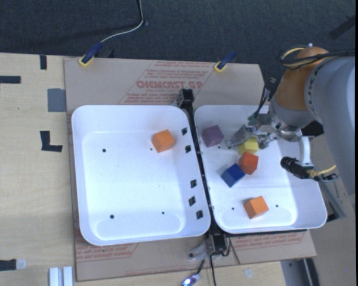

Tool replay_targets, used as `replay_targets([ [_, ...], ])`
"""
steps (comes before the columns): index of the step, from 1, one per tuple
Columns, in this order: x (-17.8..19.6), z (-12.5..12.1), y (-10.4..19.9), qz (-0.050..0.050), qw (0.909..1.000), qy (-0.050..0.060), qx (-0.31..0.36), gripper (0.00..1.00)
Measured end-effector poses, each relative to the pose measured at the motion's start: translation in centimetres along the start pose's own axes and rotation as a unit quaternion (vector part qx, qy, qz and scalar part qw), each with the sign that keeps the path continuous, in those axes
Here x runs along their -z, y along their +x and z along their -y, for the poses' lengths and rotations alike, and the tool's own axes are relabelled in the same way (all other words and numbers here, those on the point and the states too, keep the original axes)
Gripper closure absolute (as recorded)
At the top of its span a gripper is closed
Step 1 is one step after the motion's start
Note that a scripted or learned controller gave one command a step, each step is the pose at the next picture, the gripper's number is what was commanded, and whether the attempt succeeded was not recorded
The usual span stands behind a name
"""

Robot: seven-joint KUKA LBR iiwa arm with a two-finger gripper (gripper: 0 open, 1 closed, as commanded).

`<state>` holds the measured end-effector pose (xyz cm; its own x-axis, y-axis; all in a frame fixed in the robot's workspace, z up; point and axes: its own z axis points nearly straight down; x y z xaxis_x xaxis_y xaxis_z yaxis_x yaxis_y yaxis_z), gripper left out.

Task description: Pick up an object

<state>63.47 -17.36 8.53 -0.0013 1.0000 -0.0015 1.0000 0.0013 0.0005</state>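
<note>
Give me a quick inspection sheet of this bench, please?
Surface: two white bins, left bin and right bin, on cardboard.
Job's things: orange cube in left bin; purple cube, yellow block, red cube, blue cube, second orange cube in right bin.
Clutter: nothing seen.
Grippers: gripper low over yellow block.
Cables: white cable behind.
Surroundings: dark floor.

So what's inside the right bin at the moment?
The right bin holds a purple block, blue block, red block, orange block and a yellow block partly covered by the gripper.
</note>
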Motion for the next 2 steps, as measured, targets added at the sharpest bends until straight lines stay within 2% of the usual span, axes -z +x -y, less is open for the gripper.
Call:
replay_targets([
  [1,1.1,-0.1,0.1,0.0,1.0,0.0,0.001,1.0],
  [2,10.6,-3.5,10.0,-0.002,1.0,-0.005,0.005,1.0],
])
